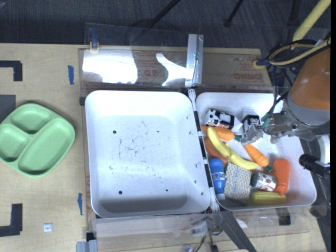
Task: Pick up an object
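The right white bin (308, 195) holds a heap of small objects. Among them are a yellow banana (231, 152), a small orange carrot (257, 155), a larger orange piece (282, 173), a blue bottle (217, 175), a small printed can (264, 181), a black-and-white cow-patterned item (219, 118) and a speckled pouch (239, 182). My gripper (253, 131) hangs low over the bin's upper middle. It sits just above the small carrot and right of an orange piece (224, 134) at the banana's top end. I see nothing gripped in it.
The left white bin (142, 151) adjoins the right one along a shared rim. A green divided plate (34, 138) lies on the wooden bench at far left. The arm's orange band (315, 85) and yellow cables (286, 51) crowd the upper right. A clear panel (142, 62) stands behind the bins.
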`<action>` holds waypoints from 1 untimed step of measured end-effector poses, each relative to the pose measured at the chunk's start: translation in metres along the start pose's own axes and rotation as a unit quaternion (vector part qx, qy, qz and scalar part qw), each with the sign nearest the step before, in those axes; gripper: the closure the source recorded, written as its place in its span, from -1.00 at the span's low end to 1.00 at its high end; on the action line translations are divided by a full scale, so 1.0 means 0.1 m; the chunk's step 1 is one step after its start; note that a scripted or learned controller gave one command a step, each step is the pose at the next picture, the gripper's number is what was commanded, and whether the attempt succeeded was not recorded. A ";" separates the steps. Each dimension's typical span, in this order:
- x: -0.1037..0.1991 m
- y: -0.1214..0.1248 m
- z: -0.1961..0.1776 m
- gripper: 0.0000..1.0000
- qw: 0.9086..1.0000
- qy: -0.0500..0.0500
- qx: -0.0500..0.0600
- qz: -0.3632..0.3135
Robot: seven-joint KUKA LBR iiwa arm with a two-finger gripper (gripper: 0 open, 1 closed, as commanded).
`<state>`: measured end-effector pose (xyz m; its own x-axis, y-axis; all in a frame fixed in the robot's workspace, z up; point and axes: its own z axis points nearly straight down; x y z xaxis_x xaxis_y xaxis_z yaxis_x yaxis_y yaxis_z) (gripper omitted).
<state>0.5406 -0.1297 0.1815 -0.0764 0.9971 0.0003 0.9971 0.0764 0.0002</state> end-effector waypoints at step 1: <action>-0.29 0.12 0.84 -1.00 0.994 -0.002 -0.004 -0.108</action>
<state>0.5549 -0.1575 0.0972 -0.2878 0.9577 -0.0041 0.9576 0.2879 0.0083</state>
